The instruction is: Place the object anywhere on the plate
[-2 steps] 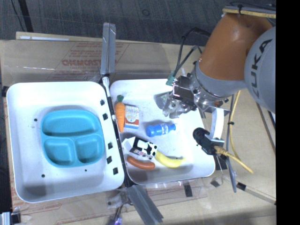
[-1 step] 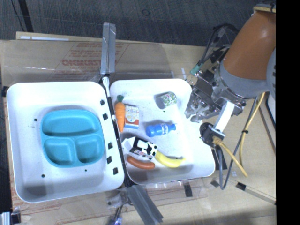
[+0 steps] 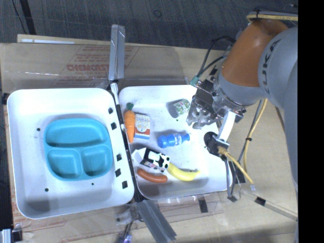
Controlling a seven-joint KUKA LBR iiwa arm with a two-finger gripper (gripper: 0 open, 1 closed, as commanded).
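Camera view: the jaws (image 3: 200,116) are poised near the right bin's (image 3: 152,94) far right corner, beside a crumpled wrapper (image 3: 179,107); their state cannot be told. Nothing is seen held, so picking is judged pending. The blue plate (image 3: 78,147) lies in the left bin. Legible writing: none.
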